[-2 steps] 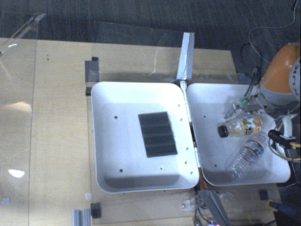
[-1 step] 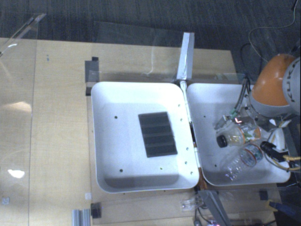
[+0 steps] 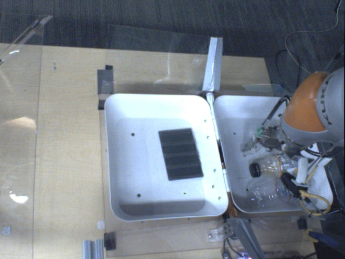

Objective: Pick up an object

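A dark ribbed rectangular block [image 3: 180, 154] lies flat near the middle of the left bin [image 3: 124, 117]. In the right bin [image 3: 232, 112] a clear bulb-like object with a black cap [image 3: 261, 169] lies on its side. A clear crumpled plastic piece [image 3: 261, 192] sits just in front of it. My gripper [image 3: 273, 149] is lowered into the right bin under the orange wrist band [image 3: 303, 109], directly above and beside the bulb-like object. The wrist body and cables blur its tip, and I cannot tell whether it touches anything.
The raised divider [image 3: 216, 144] between the two bins runs just left of the gripper. Yellow and black cables [image 3: 302, 190] hang from the arm over the right bin's front right corner. A metal bracket [image 3: 213, 63] stands behind the bins.
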{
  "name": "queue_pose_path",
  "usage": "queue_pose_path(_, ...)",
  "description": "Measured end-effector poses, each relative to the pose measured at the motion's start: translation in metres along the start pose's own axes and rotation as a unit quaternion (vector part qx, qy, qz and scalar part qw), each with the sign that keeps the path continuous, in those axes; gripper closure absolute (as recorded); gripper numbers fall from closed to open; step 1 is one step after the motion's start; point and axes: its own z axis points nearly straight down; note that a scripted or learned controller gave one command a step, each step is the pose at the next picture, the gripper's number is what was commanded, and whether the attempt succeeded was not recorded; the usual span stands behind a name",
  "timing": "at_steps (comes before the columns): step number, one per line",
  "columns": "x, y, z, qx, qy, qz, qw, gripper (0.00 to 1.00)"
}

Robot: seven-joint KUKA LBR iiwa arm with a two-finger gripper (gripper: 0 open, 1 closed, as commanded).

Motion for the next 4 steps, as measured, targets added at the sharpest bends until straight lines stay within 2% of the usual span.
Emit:
queue_pose_path(1,-0.054,-0.017,0.0,0.0,-0.001,-0.054,0.9985,0.0)
queue_pose_path(2,-0.068,-0.027,-0.001,-0.004,0.0,-0.09,0.9959,0.0)
queue_pose_path(3,-0.038,-0.05,-0.056,-0.007,-0.003,-0.151,0.9885,0.0)
queue_pose_path(4,-0.061,-0.036,-0.002,-0.008,-0.003,-0.187,0.9823,0.0)
